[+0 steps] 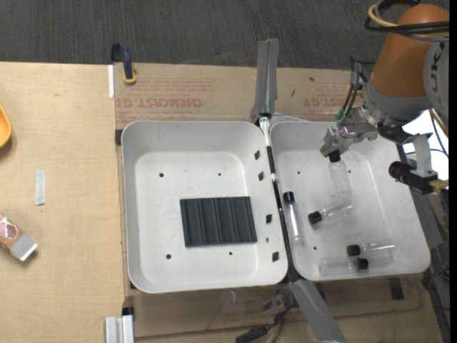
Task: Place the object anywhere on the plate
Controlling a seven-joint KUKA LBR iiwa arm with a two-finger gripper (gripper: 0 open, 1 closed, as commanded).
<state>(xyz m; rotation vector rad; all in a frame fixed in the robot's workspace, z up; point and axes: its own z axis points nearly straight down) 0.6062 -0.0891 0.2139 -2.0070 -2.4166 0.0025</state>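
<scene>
A dark ribbed plate lies flat in the left bin, a little below its middle. Several clear tubes with black caps lie in the right bin. One clear tube has its black cap just under my gripper, which hangs over the far part of that bin. From this view I cannot tell whether the tube is touched or held. Another tube lies along the bin's left wall, and a third tube lies near the middle.
Two more capped tubes rest near the right bin's front edge. A raised divider separates the bins. On the bench at left lie a small grey strip and a wrapped item.
</scene>
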